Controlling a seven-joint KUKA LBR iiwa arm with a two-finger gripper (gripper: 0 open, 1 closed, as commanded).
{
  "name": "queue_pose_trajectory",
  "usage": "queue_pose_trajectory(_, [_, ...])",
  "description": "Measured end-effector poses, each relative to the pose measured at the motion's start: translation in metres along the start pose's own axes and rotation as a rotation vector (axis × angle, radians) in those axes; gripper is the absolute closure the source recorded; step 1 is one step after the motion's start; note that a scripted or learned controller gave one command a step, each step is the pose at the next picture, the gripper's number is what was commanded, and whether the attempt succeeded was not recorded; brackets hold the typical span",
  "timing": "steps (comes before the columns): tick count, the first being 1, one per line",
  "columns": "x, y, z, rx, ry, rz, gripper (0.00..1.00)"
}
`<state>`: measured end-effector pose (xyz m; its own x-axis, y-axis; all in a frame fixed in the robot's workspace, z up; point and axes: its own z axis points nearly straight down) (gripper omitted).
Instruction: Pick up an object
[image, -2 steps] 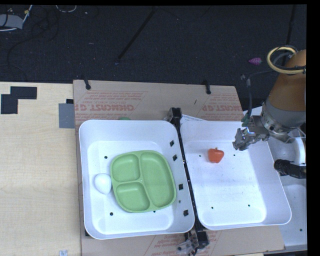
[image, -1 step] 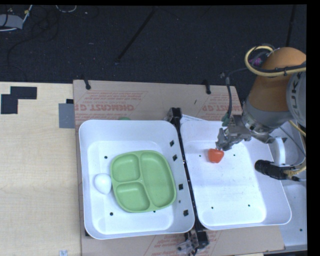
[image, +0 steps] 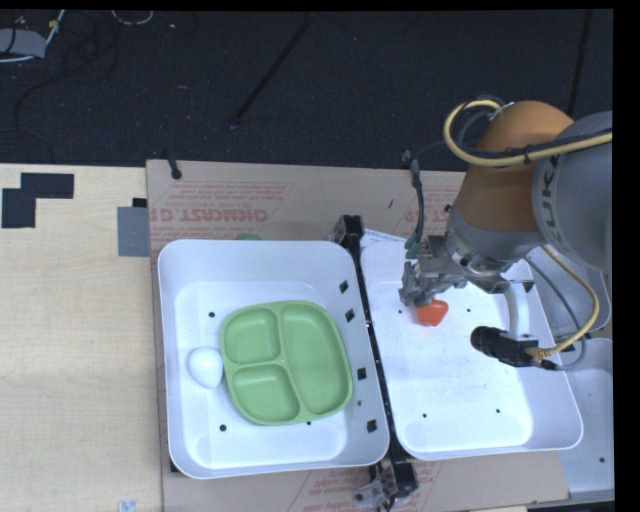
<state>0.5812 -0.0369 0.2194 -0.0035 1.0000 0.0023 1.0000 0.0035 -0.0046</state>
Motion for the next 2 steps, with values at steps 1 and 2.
queue_pose_trajectory(1, [0.060, 0.000, 0.006, 0.001, 0.000, -0.001, 1.00])
queue_pose_trajectory(2, [0.110, 0.000, -0.007, -0.002, -0.001, -0.001, 1.00])
